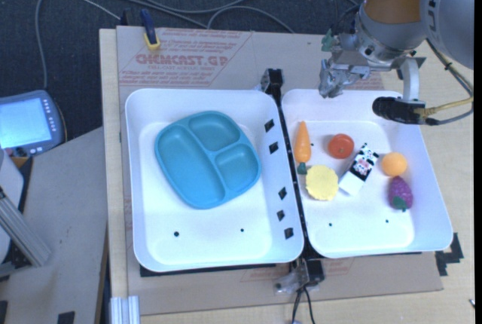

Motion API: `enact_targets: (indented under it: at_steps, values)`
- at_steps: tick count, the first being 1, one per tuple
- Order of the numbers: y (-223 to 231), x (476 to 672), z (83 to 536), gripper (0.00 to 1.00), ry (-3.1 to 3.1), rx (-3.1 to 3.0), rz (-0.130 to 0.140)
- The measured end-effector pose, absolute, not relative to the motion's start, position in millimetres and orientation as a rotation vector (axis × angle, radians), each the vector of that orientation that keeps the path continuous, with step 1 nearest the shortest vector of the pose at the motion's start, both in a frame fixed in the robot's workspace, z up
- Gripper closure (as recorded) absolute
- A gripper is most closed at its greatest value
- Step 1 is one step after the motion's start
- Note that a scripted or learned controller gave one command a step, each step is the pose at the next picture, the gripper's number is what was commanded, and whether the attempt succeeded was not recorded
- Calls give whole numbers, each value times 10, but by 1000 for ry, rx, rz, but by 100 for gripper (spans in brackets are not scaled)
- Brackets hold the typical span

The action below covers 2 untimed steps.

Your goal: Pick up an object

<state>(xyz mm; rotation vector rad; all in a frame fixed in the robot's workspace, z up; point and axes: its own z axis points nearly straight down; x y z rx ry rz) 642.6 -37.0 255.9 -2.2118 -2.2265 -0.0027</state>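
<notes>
- Dark carpet surrounds a bench (pixel 188 59) topped with printed cardboard, and two shallow white bins sit on it side by side.
- From the fixed overhead camera, the left bin (pixel 143 232) holds a blue divided plate (pixel 207 158).
- The right bin (pixel 422 228) holds the candidates for picking: a carrot (pixel 302 142) by the divider, a red tomato (pixel 340 145), a yellow round piece (pixel 321 182), a small black-and-white carton (pixel 359 166), an orange ball (pixel 393 163) and a purple fruit (pixel 400 192).
- These look like small plastic toys, so probably light, stiff and somewhat slippery; the round ones may roll away.
- The carton's flat sides seem the easiest hold; the carrot is best pinched across its middle.
- The gripper (pixel 330 89) hangs over the far rim of the right bin, apart from every toy.
- Nothing shows between its fingers (pixel 324 86), which appear close together; how far they are parted cannot be told.
</notes>
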Motion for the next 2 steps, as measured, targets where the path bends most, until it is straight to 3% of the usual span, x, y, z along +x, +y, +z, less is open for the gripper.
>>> enact_targets:
  at_steps: [2]
  values:
    - [735, 6201, 2268, 100, -2225, -2212, 2]
